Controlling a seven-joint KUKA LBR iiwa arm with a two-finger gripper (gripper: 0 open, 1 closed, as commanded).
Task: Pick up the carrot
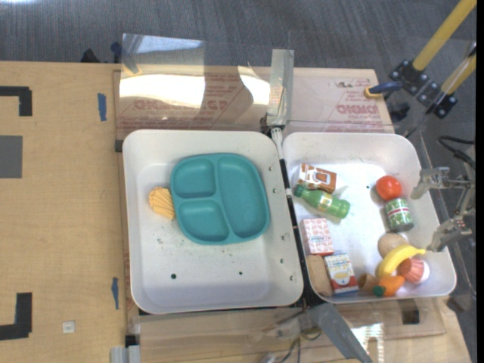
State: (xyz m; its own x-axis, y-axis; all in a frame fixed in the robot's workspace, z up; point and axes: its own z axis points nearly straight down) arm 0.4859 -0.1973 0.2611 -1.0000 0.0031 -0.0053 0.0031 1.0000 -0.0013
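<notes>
The carrot [390, 285] is a small orange piece lying at the front edge of the right bin [355, 151]. It sits just below a yellow banana [398, 259] and beside a pink round item [417, 271]. A small brown piece [370, 282] touches its left end. An orange and white carton [342, 272] stands to its left.
The right bin also holds a red tomato [389, 187], a green can [398, 215], a green bottle [324, 203], a brown carton [317, 177], a pink carton [318, 237] and a beige lump [390, 243]. The left bin [144, 278] holds a teal divided plate [220, 197] and a yellow shell [160, 201].
</notes>
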